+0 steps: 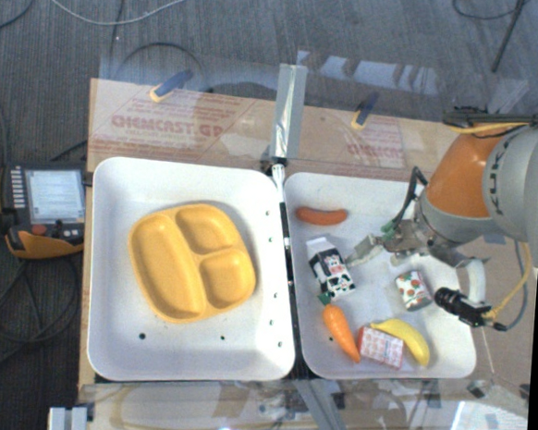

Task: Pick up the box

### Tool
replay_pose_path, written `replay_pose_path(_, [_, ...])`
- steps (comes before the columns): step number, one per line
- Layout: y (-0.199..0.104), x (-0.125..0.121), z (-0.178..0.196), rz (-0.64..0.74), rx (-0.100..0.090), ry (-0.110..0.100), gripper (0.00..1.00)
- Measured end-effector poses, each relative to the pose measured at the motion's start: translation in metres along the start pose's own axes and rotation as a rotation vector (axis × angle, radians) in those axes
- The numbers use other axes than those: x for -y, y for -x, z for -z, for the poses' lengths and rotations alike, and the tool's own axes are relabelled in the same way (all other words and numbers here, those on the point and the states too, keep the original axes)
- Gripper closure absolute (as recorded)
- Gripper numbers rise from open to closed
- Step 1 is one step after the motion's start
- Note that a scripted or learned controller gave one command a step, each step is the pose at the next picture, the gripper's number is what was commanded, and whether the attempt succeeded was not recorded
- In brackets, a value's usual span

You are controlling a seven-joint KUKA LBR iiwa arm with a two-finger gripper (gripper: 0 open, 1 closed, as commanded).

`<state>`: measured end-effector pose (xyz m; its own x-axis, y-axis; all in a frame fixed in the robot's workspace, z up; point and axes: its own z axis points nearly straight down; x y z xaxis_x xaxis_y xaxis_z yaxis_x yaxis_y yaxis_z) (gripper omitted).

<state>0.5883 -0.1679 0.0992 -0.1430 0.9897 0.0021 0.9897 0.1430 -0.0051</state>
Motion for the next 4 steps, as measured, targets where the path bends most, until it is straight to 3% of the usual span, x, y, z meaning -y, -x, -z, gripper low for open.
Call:
replay_pose_path(1, [0.052, -0.039, 0.001, -0.294, -0.010, -0.003, 0.00])
replay_pose_path(2, [0.030, 0.010, -0.009, -0.335, 0.003, 0.019, 0.00])
replay_pose_path(3, [0.031, 0.029, -0.007, -0.360, -0.001, 0.027, 0.00])
replay_pose_path(4, [0.026, -0.054, -0.010, -0.414, 0.007, 0.015, 0.00])
